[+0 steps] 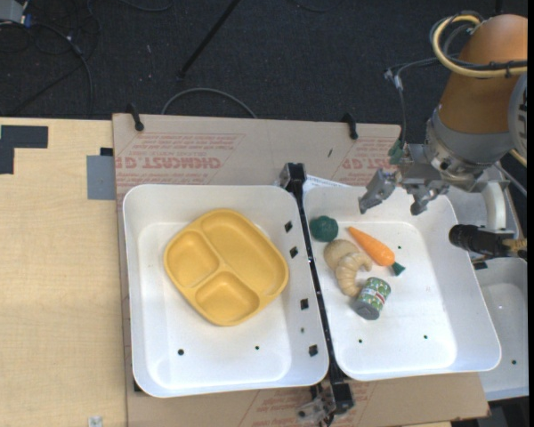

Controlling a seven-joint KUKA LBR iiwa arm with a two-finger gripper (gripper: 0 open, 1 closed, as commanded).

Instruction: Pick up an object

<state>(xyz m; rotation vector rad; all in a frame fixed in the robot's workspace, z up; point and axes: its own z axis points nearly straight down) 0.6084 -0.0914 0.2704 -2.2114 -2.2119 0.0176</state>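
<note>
White plastic makes up the two shallow bins that fill the lower middle of the frame, resting on a brown cardboard sheet point(249, 149) with red print; the left bin point(151, 345) and the right bin point(445, 345) meet along a black divider strip running from upper centre down to the bottom edge. A yellow three-compartment plate point(226, 265) takes up most of the left bin's floor, leaving bare strips along that bin's bottom and left walls. The right bin has wide bare floor across its lower half and its right side, since its contents cluster in the upper left part near the divider. The grey arm with its orange band point(491, 69) comes in at the upper right, and its gripper point(400, 194) hangs over the right bin's top rim with both fingers spread apart and nothing between them. Just below and slightly left of the gripper lies an orange toy carrot point(372, 245), its long axis slanting from upper left to lower right, green end at lower right. A beige croissant-shaped toy point(345, 263) curves beside the carrot, touching it. A small can point(372, 297) lies tilted just below them, and a dark green ball point(323, 229) sits near the divider, left of the carrot.
</note>
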